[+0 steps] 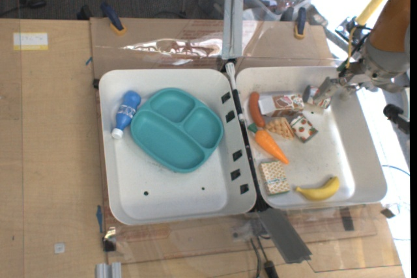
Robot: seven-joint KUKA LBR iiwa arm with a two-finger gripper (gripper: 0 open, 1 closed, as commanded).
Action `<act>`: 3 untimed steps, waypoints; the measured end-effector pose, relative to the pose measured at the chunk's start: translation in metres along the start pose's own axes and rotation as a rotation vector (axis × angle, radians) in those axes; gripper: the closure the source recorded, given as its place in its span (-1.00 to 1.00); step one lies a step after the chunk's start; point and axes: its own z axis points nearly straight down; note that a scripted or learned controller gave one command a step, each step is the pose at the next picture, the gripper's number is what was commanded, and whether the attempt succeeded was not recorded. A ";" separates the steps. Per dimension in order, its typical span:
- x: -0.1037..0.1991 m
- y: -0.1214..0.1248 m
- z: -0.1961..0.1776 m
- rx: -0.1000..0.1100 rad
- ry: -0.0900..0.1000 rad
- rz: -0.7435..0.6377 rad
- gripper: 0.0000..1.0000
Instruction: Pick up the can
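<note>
My gripper (pixel 318 96) hangs low over the back of the right bin (pixel 365 159), reaching in from the right. Directly under it sits a small greyish object with a red patch (pixel 318 103), which may be the can; the gripper hides most of it. Just left of it lies a small brown-and-white box (pixel 287 103). Whether the gripper touches the object cannot be told.
The right bin also holds a sausage (pixel 256 109), a waffle (pixel 281 127), a strawberry carton (pixel 303 128), a carrot (pixel 270 145), a cracker box (pixel 275 177) and a banana (pixel 319 189). In the left bin lie a teal divided plate (pixel 177 129) and a blue bottle (pixel 126 112).
</note>
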 end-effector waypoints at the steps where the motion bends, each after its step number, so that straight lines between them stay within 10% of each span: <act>1: 0.006 0.005 0.042 -0.006 0.008 -0.015 -1.00; 2: 0.017 0.003 0.041 -0.004 -0.005 -0.014 -1.00; 3: 0.015 0.003 0.029 -0.004 -0.010 -0.015 1.00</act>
